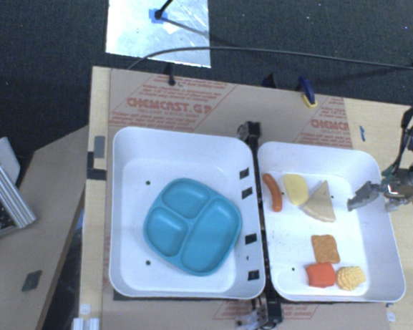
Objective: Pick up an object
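Camera view records two white bins side by side on the bench: one left bin (129,190) and one right bin (382,248). Left bin contents: one blue divided plate (192,226) with three compartments, lying flat near the centre. Right bin contents: six food items. Count as follows: one red sausage (272,191) by the left wall, one yellow piece (295,189) just beside it, one pale wedge (321,204) touching the yellow piece, one brown cracker (325,248) lower down, one orange-red piece (320,275) below the cracker, and one yellow corn cob (350,277) just beside that. One gripper (365,196) sits over the right bin's right side, near the wedge but apart from it; whether its claw is apart or together cannot be told, and no item is seen in it
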`<state>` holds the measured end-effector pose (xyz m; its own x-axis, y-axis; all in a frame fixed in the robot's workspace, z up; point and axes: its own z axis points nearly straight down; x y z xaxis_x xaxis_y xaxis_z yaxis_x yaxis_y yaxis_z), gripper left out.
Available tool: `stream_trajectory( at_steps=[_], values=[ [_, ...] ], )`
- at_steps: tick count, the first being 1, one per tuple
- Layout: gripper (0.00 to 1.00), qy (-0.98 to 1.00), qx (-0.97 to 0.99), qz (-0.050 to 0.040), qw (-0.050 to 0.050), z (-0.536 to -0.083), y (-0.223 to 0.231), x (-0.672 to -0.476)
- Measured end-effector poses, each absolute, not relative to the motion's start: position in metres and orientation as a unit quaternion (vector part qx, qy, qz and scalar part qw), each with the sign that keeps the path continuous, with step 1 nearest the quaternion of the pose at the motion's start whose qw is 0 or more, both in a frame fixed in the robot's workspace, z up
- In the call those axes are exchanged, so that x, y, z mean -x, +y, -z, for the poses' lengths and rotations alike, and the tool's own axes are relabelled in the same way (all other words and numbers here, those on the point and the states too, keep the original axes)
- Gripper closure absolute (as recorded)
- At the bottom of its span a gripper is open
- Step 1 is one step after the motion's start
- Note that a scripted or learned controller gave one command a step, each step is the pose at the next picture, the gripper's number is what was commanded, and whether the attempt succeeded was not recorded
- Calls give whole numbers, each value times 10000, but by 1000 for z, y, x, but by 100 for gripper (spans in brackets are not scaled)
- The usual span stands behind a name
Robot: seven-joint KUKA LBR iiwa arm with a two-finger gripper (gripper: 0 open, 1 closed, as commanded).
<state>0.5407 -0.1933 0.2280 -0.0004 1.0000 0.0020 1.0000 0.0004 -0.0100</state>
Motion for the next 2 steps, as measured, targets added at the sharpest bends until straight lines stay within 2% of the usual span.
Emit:
stream_trajectory(
  at_steps=[1, 2],
  values=[
    [0, -7085, 7057, 1, -6, -234, -193, -543],
    [0, -7086, 7056, -2, 7, -177, -185, -550]
  ],
)
